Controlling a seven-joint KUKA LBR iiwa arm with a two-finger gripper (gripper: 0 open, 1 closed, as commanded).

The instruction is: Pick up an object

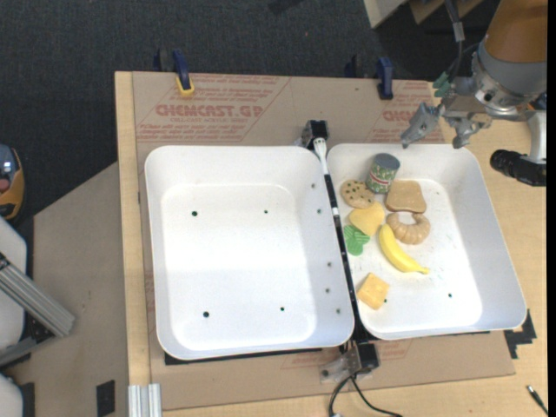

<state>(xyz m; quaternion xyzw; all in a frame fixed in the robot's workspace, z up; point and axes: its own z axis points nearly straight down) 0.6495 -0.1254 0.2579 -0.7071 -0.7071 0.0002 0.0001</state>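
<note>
We see the grey arm with its orange band (pixel 519 24) cut off by the top and right edges. The tan bread slice (pixel 406 196) hides part of the pale ring-shaped pastry (pixel 410 228). Label on the small green-labelled can (pixel 382 173) is too small to read.

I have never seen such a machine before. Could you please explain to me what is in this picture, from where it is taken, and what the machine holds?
The picture comes from one camera fixed above a bench, looking down at a slant. At the upper right is a robot arm with an orange band; it ends in a two-finger metal gripper, which hangs above the far edge of the right bin with its fingers spread and nothing between them.

On the brown board lie two shallow white plastic bins. The left white bin shows bare floor. The right white bin holds toy food: a small green-labelled can, a round cookie, a brown bread slice, a tan ring-shaped pastry, a yellow banana, two yellow cheese-like blocks and a small green piece.
</note>
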